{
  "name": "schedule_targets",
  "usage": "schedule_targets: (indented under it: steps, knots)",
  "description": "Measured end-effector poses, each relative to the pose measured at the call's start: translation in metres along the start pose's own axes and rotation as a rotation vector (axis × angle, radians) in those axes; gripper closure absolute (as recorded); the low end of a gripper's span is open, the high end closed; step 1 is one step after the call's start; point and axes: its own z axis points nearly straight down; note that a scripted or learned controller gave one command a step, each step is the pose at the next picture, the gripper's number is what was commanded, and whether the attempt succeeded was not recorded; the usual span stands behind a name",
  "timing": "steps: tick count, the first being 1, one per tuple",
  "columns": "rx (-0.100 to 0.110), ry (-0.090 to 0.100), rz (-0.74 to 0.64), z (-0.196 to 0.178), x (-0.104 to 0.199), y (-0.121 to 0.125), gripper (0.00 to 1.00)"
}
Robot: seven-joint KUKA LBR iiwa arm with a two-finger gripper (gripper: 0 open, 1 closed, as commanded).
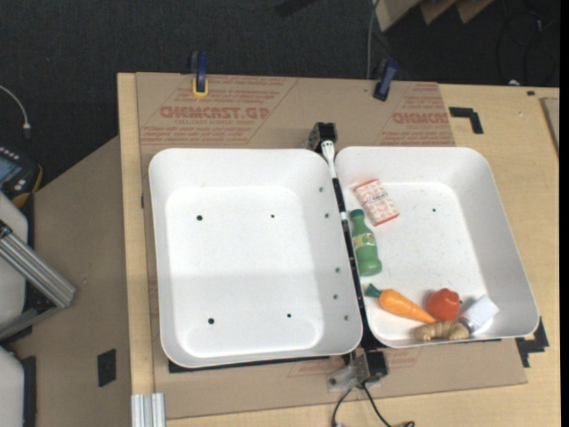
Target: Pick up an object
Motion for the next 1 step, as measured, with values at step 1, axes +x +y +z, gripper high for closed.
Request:
schedule_targets:
  steps: [1]
  knots:
    - [-0.005, -0.004, -0.001, -0.0111, 0.0001, 0.0009, 1.00]
